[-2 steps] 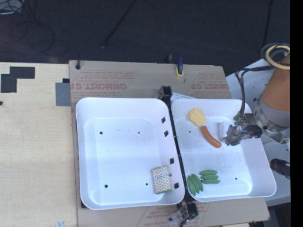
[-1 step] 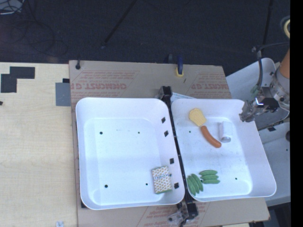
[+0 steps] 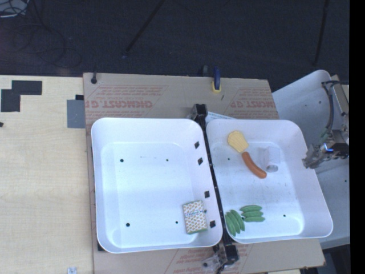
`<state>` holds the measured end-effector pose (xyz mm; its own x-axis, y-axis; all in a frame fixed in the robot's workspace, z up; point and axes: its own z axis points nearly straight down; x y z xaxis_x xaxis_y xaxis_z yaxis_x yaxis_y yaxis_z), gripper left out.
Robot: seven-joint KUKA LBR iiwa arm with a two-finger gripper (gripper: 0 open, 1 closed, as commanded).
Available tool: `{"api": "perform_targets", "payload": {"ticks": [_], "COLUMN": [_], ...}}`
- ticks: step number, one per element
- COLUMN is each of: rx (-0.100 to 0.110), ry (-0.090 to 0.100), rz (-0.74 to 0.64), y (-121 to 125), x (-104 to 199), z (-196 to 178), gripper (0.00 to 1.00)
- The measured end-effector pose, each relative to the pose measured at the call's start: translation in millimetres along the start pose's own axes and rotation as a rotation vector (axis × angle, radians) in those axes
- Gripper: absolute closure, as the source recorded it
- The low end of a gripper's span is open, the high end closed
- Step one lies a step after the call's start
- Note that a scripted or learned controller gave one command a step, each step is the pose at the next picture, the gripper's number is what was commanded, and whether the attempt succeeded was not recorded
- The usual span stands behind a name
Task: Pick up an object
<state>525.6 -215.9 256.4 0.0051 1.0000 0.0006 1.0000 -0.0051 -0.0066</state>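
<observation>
gripper [image 3: 317, 158]: parked off the right bin's [image 3: 308, 147] edge, you can't tell if it's open or closed
right bin: yellow-headed orange tool [image 3: 246, 151], green pods [image 3: 244, 217]
left bin [image 3: 108, 153]: small patterned box [image 3: 195, 217]

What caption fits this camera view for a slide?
Two white bins: a patterned box in the left; spatula and green pea pods in the right.

arm: mine, reaching in low from the right | gripper [image 3: 312, 160]: hanging at the right side, beyond the bins | grasp: nothing visibly between my fingers
</observation>
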Motion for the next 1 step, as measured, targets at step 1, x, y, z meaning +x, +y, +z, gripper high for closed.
{"api": "perform_targets", "payload": {"ticks": [1], "rx": [-0.005], "ry": [0.003], "rz": [-0.014], "y": [107.9], "x": [64.5], "z": [55.9], "gripper": [1.0]}}
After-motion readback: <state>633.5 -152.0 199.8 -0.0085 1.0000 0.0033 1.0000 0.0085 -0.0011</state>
